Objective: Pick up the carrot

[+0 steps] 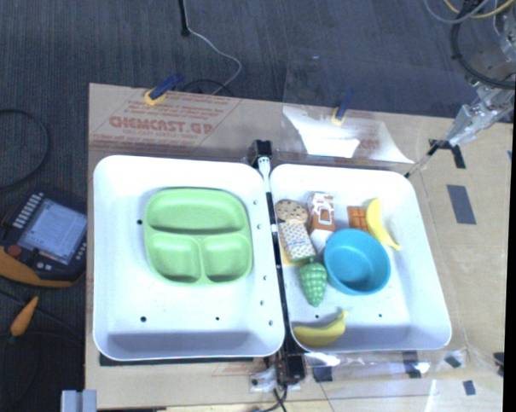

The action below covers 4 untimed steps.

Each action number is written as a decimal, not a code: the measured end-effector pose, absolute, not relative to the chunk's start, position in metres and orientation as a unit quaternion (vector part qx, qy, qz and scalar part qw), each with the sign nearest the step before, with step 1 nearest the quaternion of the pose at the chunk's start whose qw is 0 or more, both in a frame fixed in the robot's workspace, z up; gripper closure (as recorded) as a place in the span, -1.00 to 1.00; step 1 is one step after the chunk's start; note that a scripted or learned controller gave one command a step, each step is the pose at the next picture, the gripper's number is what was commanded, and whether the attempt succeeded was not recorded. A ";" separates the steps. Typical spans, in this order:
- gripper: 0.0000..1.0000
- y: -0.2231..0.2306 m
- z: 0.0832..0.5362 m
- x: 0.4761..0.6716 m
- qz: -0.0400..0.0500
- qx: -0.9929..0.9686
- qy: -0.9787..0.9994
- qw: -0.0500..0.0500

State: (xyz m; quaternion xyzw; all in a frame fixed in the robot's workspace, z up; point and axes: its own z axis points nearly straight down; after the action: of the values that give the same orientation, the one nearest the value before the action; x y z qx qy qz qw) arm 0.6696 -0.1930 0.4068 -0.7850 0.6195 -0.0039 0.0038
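Note:
The carrot is a small orange piece in the right bin, wedged between a white and orange box and a yellow banana. The rim of the blue bowl hides its lower end. My gripper hangs over the bench beyond the right bin's far right corner, well up and to the right of the carrot, and nothing is visibly held in it.
The right bin also holds a cookie, a patterned cracker, a green bumpy fruit and a second banana. A green divided plate lies in the left bin. A clear plastic sheet lies behind the bins.

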 end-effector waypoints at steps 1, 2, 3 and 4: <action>1.00 -0.207 0.408 0.661 -0.001 -0.919 0.394 0.002; 1.00 -0.168 0.302 0.668 0.007 -0.899 0.437 0.003; 1.00 -0.151 0.301 0.670 0.002 -0.783 0.622 0.003; -1.00 -0.151 0.301 0.670 0.001 -0.783 0.622 0.003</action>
State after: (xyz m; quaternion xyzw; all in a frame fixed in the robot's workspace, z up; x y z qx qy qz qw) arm 0.6697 -0.1512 0.3010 -0.7832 0.6218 0.0012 0.0027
